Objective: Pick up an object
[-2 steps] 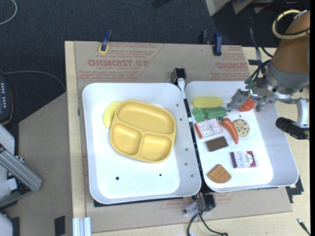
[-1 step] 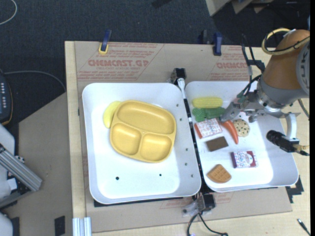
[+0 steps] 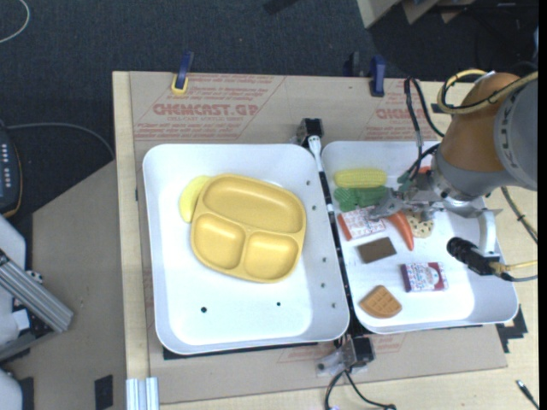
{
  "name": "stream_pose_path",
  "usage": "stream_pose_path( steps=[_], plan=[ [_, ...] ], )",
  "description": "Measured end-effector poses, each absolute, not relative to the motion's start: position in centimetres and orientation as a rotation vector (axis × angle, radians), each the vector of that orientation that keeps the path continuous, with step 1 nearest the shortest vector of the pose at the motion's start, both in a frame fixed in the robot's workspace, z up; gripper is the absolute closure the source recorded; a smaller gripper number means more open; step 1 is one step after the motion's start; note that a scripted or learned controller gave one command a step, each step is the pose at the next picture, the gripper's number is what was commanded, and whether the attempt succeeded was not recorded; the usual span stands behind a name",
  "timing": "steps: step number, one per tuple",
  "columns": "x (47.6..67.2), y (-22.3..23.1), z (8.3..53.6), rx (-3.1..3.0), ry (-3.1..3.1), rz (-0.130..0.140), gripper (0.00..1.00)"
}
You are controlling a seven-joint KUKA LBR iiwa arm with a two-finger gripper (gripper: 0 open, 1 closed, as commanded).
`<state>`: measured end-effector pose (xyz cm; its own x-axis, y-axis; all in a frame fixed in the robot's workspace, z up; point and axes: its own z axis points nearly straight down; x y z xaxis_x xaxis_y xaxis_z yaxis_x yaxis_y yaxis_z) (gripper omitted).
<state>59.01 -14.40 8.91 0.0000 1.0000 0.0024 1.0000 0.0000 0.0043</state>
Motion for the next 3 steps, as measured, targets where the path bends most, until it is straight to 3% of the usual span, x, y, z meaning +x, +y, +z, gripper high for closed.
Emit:
stream_pose_path(
  steps=[1, 3],
  plan=[
    [59.2, -14.4, 10.3, 2.215, 2.215, 0.015, 1.00],
    [59.7, -13.5, 19.3, 2.215, 2.219, 0.006, 1.00]
  ],
)
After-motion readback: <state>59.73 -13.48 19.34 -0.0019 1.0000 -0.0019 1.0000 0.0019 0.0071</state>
